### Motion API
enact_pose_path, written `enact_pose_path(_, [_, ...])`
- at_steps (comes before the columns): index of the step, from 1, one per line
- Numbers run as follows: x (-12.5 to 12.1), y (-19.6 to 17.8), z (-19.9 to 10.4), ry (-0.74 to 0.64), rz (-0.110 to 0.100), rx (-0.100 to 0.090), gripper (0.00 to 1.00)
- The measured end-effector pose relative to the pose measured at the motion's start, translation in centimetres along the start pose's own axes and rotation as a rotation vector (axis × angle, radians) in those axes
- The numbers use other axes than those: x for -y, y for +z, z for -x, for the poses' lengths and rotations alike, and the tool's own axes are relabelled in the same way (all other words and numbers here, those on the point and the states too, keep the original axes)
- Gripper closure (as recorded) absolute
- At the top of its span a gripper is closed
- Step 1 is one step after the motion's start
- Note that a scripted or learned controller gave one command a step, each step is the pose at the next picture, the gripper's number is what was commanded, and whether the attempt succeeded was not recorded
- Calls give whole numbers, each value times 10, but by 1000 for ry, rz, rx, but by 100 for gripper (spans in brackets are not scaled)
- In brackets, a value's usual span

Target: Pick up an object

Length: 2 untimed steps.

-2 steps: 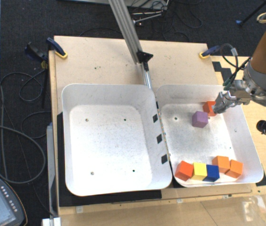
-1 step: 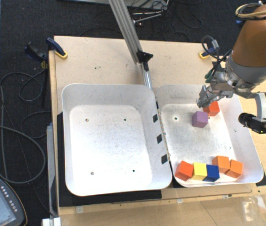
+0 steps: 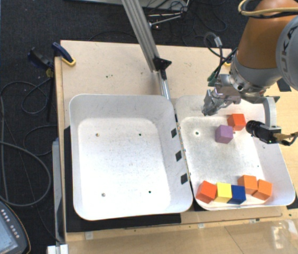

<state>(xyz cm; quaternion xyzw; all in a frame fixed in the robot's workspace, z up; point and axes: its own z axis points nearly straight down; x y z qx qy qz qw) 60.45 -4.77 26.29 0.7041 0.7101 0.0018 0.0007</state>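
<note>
In the right bin (image 3: 276,163) a purple cube (image 3: 224,134) lies near the back, with an orange cube (image 3: 237,121) just behind it to the right. Along the front wall sit an orange block (image 3: 207,191), a yellow block (image 3: 224,191), a blue block (image 3: 238,194) and two more orange blocks (image 3: 257,187). My gripper (image 3: 211,107) hangs over the back left part of this bin, a little left of and behind the purple cube. Nothing shows between its fingers.
The left bin (image 3: 80,157) stands beside the right one, with black clips (image 3: 178,155) along their shared edge. A slanted metal pole (image 3: 143,30) rises behind the bins. A black cylinder (image 3: 260,130) on a bracket hangs at the right bin's far right.
</note>
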Motion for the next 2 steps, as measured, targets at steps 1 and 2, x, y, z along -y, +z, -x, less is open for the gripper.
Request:
enact_pose_path(1, [-8,-4,-54,1,-1,0,100])
enact_pose_path(2, [-16,-5,-107,1,-1,0,100])
